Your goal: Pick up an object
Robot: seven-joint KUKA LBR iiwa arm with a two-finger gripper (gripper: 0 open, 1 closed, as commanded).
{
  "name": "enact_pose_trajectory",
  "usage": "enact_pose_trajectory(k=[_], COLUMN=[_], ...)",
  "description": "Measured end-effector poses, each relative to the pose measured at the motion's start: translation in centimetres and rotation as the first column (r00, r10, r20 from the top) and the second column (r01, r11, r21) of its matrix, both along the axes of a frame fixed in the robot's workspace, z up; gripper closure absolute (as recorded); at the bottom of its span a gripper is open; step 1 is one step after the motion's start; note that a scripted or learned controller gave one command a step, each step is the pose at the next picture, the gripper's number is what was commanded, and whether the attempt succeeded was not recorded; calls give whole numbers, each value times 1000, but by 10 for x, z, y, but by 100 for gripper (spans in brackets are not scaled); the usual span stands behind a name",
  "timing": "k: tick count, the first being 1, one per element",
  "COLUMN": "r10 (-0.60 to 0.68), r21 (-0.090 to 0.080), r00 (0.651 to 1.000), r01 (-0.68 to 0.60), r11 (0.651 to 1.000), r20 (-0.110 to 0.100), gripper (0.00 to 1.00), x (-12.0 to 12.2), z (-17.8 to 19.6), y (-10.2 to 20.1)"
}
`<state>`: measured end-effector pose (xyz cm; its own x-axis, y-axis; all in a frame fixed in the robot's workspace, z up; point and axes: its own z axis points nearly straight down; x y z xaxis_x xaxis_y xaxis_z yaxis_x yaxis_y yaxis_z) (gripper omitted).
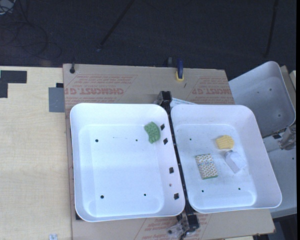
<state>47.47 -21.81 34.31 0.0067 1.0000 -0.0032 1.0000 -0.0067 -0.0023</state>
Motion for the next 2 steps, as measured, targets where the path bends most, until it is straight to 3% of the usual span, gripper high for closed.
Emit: enact_pose_trajectory(k=[1,2], r10=[15,2], r21=[7,1], r00=[1000,1000], r01=[-15,-2], r11=[1000,1000], r20=[-2,-1], gripper=[100,100], x=[2,0], z=[-8,-18], y=[87,28])
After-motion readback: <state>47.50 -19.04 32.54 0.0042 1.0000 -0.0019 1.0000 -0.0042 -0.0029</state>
